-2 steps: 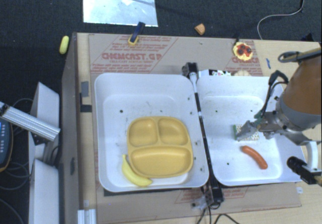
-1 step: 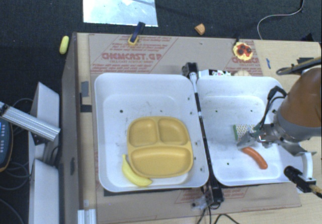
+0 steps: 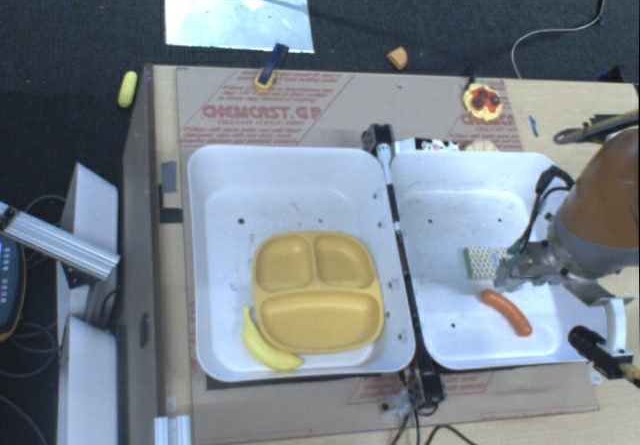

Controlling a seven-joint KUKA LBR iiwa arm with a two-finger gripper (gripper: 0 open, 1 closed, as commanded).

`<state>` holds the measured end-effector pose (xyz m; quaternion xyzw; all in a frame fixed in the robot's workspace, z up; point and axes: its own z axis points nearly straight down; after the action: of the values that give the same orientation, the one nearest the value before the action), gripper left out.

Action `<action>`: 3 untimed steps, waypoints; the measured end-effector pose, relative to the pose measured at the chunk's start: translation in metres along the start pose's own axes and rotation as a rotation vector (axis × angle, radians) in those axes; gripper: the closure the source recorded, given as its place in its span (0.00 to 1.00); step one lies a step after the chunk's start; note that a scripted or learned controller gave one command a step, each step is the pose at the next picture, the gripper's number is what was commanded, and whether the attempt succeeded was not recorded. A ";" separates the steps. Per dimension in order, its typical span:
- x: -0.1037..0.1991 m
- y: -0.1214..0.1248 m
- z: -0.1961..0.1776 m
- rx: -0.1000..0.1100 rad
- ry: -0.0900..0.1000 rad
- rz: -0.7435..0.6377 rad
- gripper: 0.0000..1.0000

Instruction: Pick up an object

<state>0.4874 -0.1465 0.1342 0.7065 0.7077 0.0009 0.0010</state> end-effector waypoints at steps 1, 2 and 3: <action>-0.037 0.019 0.050 0.000 -0.001 0.001 1.00; -0.035 -0.001 0.050 0.002 0.000 0.001 1.00; -0.043 -0.001 0.050 0.000 0.000 0.001 1.00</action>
<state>0.4870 -0.1892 0.0844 0.7068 0.7074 0.0007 0.0010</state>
